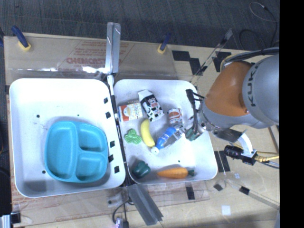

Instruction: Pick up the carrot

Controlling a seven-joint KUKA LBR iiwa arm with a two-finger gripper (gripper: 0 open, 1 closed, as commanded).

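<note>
The carrot (173,173) is orange with a small green top on its right end. It lies flat along the near wall of the right bin (209,148), pointing left. My gripper (192,133) hangs over the right side of that bin, above and slightly right of the carrot, with a clear gap between them. Its tip sits close to the blue bottle (167,138). Nothing of the carrot is covered.
The right bin also holds a yellow banana (147,133), a green leafy toy (133,137), a dark green vegetable (140,168) left of the carrot, a can (175,116), a cow-patterned carton (151,105) and a red box (130,111). A blue divided plate (76,151) lies in the left bin (23,103).
</note>
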